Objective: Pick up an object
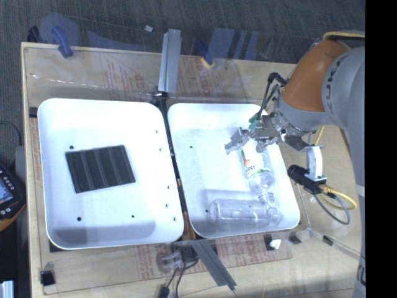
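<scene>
My worktop (93, 272) is a pale wooden board carrying two shallow white bins side by side. The left bin (56, 129) holds a dark ribbed panel (100, 167), a flat rectangle lying slightly askew near that bin's middle. My arm (329, 85) comes in from the right (grey, with the orange band above the wrist) and leans over the right bin (198, 166).

In that right bin lie two clear plastic bottles. The larger bottle (243, 211) lies on its side along the near wall, its long axis running left to right. The smaller bottle (257, 172) lies close to the right wall, its long axis running from far to near and slightly tilted, with a label showing on its upper part; its near end is just beside the larger bottle's right end.

My tool (251, 136) hangs over the far right part of that bin, just above the smaller bottle's far end. I cannot tell how the tool stands, apart or together.
</scene>
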Tool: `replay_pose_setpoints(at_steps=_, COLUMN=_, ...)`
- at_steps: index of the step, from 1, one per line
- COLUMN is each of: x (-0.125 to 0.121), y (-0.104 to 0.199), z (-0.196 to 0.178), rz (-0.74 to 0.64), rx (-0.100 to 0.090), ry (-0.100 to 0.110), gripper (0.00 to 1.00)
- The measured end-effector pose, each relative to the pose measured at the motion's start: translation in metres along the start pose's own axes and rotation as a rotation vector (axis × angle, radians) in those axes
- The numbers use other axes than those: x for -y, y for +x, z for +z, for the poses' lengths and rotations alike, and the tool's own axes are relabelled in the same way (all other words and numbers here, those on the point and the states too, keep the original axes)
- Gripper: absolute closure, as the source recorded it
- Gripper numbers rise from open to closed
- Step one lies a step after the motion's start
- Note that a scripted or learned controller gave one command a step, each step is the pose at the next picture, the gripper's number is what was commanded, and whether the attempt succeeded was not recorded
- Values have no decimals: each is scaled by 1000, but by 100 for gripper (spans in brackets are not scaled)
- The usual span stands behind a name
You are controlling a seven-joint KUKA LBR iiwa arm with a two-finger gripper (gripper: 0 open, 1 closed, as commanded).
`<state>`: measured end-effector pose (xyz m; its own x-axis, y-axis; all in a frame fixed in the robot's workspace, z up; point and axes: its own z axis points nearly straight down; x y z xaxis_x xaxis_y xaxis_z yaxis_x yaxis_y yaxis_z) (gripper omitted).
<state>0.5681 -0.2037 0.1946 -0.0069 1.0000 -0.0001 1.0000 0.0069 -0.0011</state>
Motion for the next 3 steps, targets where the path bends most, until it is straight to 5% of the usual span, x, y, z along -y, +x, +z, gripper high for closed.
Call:
replay_pose_setpoints(at_steps=2, x=-14, y=-6, z=34, rz=-43, rx=0, ry=0, gripper=0)
replay_pose_setpoints(at_steps=3, x=1, y=-5, z=17, rz=-99, rx=-2, ry=3, gripper=0)
